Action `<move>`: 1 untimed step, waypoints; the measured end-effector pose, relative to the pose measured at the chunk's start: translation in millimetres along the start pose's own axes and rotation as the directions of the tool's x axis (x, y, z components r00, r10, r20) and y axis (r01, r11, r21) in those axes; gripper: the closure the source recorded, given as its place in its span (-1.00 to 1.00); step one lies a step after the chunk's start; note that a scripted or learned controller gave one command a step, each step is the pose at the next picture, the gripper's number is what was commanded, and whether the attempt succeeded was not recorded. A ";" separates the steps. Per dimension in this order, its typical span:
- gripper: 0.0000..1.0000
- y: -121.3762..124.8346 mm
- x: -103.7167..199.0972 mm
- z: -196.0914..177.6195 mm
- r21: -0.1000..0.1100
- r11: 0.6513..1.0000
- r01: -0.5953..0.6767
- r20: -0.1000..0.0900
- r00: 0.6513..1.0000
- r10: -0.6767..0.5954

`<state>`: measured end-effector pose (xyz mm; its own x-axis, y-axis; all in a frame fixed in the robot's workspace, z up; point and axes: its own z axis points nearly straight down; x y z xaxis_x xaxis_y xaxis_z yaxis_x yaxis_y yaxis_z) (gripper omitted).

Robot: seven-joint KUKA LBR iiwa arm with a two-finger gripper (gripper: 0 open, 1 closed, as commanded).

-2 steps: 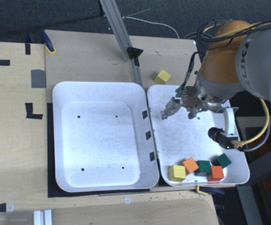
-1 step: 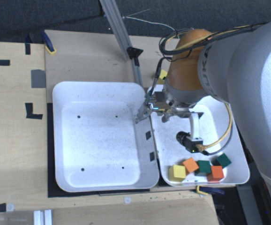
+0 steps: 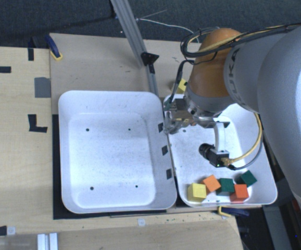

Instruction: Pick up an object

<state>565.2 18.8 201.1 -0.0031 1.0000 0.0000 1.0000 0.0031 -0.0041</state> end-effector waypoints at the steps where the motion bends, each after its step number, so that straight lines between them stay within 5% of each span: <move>1: 1.00 50.5 46.1 9.8 -0.004 1.000 0.003 -0.001 1.000 -0.003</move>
